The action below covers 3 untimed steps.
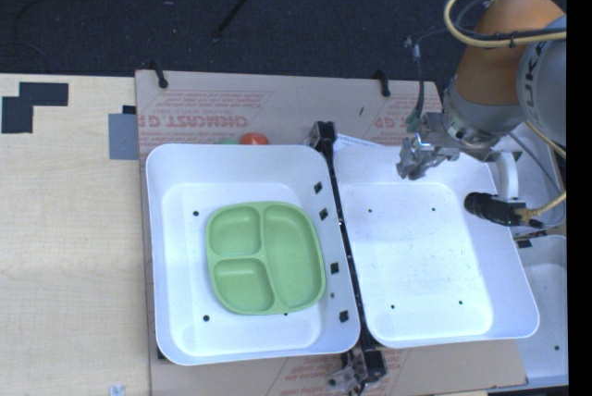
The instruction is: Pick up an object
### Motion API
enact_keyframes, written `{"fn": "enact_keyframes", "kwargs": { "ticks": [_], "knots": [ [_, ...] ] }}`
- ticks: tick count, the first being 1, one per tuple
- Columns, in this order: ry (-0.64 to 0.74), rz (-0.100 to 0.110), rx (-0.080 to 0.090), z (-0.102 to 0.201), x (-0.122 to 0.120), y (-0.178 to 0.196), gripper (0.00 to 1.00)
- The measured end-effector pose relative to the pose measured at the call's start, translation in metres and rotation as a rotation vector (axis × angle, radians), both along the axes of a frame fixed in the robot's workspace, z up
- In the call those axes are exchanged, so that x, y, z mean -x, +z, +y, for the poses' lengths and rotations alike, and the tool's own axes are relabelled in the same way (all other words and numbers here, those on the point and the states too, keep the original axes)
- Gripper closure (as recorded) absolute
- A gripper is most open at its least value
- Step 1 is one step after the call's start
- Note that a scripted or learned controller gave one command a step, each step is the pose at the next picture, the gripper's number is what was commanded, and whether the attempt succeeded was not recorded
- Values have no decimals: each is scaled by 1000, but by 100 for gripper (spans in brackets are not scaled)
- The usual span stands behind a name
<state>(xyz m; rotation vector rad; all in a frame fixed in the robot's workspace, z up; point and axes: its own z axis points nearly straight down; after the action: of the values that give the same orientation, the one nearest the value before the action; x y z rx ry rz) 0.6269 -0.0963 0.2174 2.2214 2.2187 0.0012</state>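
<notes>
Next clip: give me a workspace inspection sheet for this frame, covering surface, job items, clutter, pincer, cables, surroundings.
Surface: two white bins side by side on a cardboard sheet; left bin, right bin.
Job's things: green divided plate lying flat in the left bin.
Clutter: small red-orange object just beyond the left bin's far rim; identity unclear.
Pincer: pincer above the right bin's far edge, nothing seen in it; finger state unclear.
Cables: yellowish hose looping over the arm's orange band; dark cables on the floor.
Surroundings: pale wooden bench, dark floor beyond.
</notes>
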Motion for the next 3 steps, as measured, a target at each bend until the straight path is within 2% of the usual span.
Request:
{"fn": "enact_keyframes", "kwargs": {
  "ticks": [1,2,3],
  "knots": [
    [2,-1,0,-1,-1,48,100],
    [5,5,-2,47,-1,46,100],
    [4,7,-2,87,11,36,100]
  ]
}}
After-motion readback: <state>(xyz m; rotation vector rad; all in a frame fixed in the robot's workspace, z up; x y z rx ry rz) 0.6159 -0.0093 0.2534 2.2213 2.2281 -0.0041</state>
